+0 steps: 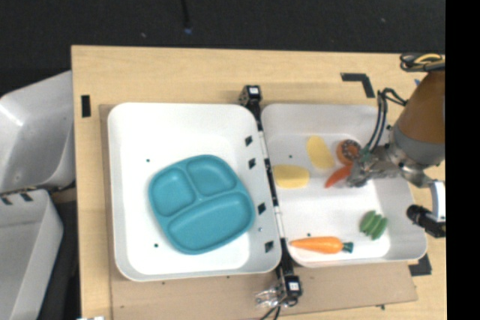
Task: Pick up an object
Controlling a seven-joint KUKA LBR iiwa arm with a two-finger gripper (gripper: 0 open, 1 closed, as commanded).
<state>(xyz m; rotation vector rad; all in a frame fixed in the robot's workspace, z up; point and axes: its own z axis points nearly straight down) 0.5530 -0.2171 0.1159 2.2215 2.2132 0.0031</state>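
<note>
The gripper (358,170) is poised by the red pepper (338,176) — jaw state cannot be told; crowding neighbours could spoil the grasp.

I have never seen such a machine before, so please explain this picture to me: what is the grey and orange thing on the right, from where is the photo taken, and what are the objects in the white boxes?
The photo comes from one camera fixed above a wooden bench, looking down at a slant. The grey and orange thing is a robot arm reaching in from the right. Its gripper is low in the right bin, close to a red piece; I cannot tell if it holds anything. That bin also contains two yellow pieces, a green piece and a toy carrot. The left bin holds a blue divided plate.
</note>
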